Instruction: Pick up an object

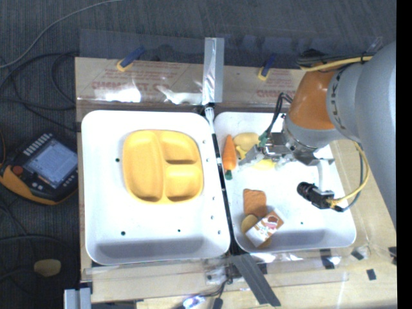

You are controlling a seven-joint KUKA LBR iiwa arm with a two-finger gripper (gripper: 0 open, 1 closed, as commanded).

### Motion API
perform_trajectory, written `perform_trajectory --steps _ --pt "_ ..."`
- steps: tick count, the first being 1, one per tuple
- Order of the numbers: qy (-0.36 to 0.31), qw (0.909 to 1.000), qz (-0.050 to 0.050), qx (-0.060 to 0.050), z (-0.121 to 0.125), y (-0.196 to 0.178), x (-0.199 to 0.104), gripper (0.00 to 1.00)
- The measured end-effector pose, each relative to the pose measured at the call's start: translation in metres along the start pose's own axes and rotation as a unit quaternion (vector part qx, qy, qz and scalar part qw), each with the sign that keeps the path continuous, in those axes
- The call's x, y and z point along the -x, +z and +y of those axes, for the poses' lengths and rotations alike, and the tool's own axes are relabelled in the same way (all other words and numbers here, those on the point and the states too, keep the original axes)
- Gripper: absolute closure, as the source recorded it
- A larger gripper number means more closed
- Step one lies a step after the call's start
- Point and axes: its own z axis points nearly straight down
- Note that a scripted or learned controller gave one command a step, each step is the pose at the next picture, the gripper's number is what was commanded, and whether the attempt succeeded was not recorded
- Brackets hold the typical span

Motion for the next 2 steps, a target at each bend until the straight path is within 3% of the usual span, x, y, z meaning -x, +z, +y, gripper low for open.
perform_trajectory --steps 1,2 --pt "0.007 1.0 -0.002 0.006 0.008 0.034 0.007 0.0" --pt "-0.106 0.9943 -0.002 0.0 0.081 0.036 0.034 0.0"
